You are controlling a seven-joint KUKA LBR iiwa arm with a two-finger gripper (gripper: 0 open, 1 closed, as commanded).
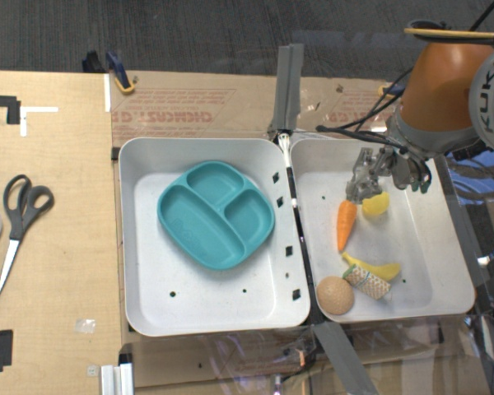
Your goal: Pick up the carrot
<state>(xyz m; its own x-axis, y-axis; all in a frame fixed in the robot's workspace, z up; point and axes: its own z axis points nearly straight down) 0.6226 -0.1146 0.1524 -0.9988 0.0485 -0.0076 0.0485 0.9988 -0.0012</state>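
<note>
The carrot (345,225) is bright orange, lying in a white bin (445,262) beside a pale yellow lemon-like piece (375,204), a yellow banana (377,267), a tan round ball (335,295) and a small packet (367,282) speckled in mixed colours. The other white bin (140,245) carries a teal divided plate (216,214) — one flat colour, no pattern. The arm's band (449,85) is orange over a grey metal gripper (364,183), and on the light wood bench (49,303) lie scissors (18,220) with dark grey handles — behind them, brown cardboard (189,109) printed with red lettering.
</note>
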